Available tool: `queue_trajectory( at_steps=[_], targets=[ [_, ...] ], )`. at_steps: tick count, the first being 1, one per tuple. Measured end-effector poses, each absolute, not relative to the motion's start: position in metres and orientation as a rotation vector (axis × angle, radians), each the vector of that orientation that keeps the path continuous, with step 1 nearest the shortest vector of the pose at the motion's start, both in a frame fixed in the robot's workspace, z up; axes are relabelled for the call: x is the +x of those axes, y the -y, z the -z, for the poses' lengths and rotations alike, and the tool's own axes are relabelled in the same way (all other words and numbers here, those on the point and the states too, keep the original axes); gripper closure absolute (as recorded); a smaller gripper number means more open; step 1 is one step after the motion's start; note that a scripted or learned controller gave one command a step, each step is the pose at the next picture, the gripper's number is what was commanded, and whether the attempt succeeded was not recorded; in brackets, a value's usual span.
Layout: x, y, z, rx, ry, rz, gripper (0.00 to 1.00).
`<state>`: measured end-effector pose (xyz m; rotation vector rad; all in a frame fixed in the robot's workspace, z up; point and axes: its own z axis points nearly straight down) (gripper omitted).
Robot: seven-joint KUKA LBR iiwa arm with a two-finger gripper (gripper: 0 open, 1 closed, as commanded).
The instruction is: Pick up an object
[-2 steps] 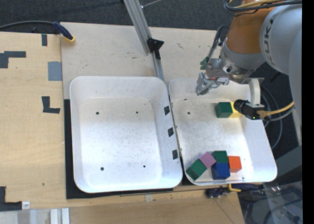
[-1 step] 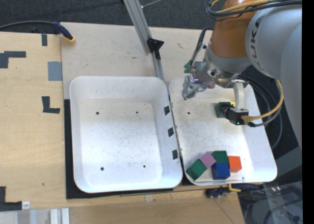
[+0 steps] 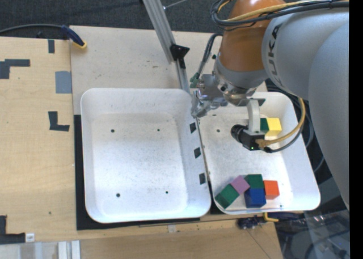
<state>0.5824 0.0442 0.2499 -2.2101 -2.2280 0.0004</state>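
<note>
My gripper (image 3: pixel 201 103) hangs over the back left corner of the right bin (image 3: pixel 295 187), close to the wall between the two bins. Nothing shows in its grasp. A yellow block (image 3: pixel 274 126) lies by the right bin's right side, with a small green piece (image 3: pixel 264 124) against its left face. Along that bin's front edge sits a cluster of blocks: dark green (image 3: pixel 228 196), purple (image 3: pixel 240 184), green (image 3: pixel 254 181), blue (image 3: pixel 255 197) and orange (image 3: pixel 271 189). The gripper is well behind the cluster and to the left of the yellow block.
The left bin (image 3: pixel 91 139) lies beside the right one, their walls touching. A slanted metal pole (image 3: pixel 161 22) comes down to the bins' back edge near the gripper. The bulky grey arm (image 3: pixel 317 71) overhangs the right bin's right side.
</note>
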Motion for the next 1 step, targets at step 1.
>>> queue_trajectory(
  at_steps=[1],
  targets=[
    [0.5743, -0.0886, -0.2449, -2.213, 2.226, -0.002, 1.0]
  ],
)
